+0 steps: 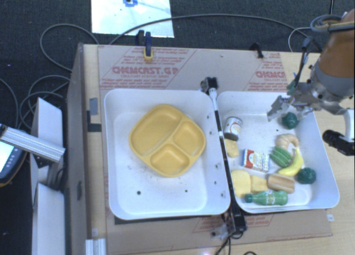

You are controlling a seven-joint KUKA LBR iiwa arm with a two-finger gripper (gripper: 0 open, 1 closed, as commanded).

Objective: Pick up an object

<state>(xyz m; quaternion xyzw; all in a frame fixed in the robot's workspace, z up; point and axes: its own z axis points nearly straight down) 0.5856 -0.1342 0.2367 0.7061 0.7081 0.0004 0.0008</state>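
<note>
The brown cardboard-covered bench (pixel 166 65) sits on dark carpet, with cables trailing around it. Two shallow white plastic bins sit side by side on it. The left bin (pixel 127 193) carries a yellow three-compartment plastic tray (pixel 167 139) at its centre. The right bin (pixel 324 193) holds the small items, closely packed: a green plastic bottle (pixel 268 197) lying along the near wall, a yellow banana (pixel 294 164), a red-and-white packet (pixel 255 159), a tan bread roll (pixel 280 182), a green ridged vegetable (pixel 280 156), yellow cheese-like pieces (pixel 248 182), a small white can (pixel 233 125) near the divider, and two dark green round-topped pieces – one (pixel 305 176) by the banana, the other (pixel 289 120) at the far side.

The grey two-finger gripper (pixel 284 108) hangs over the bin's far right part – just beside that far green piece; contact and finger spread cannot be judged
</note>
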